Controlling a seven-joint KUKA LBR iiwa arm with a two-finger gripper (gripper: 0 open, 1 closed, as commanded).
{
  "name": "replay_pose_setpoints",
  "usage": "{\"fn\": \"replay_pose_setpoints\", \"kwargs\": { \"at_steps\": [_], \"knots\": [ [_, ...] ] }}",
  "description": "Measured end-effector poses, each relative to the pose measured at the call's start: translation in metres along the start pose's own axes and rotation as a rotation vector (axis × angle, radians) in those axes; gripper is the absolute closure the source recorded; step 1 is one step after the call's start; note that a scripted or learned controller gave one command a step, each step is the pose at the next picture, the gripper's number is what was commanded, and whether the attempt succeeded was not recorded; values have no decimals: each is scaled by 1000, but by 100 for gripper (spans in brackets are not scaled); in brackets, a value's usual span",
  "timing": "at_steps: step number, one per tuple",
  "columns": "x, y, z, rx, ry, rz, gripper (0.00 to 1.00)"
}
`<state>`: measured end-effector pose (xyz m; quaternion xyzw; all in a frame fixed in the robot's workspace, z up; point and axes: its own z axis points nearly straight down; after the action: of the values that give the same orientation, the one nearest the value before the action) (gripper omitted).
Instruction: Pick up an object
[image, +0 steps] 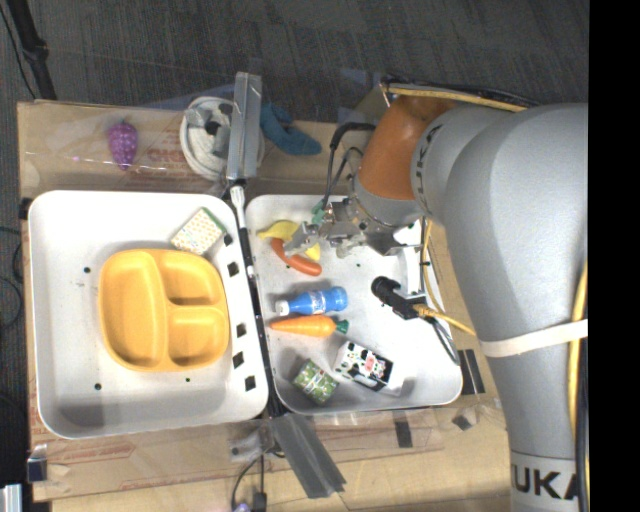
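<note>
Red pepper (303, 265) touching pincer (303, 240).

The right white bin (440, 385) holds the toys. Near its top lie a yellow banana-shaped toy (278, 230) and a red-orange pepper-like toy (300, 263), touching each other. Below them, near the middle of the bin, a blue and white bottle (312, 302) lies on its side, with an orange carrot (305, 325) with a green tip just under it.
</note>
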<state>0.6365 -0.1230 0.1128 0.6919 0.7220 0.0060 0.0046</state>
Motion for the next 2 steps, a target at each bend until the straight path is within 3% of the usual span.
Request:
{"fn": "replay_pose_setpoints", "kwargs": {
  "at_steps": [1,2],
  "knots": [
    [3,-4,21,20,1,-68,0],
    [4,-4,11,22,1,-72,100]
  ]
}}
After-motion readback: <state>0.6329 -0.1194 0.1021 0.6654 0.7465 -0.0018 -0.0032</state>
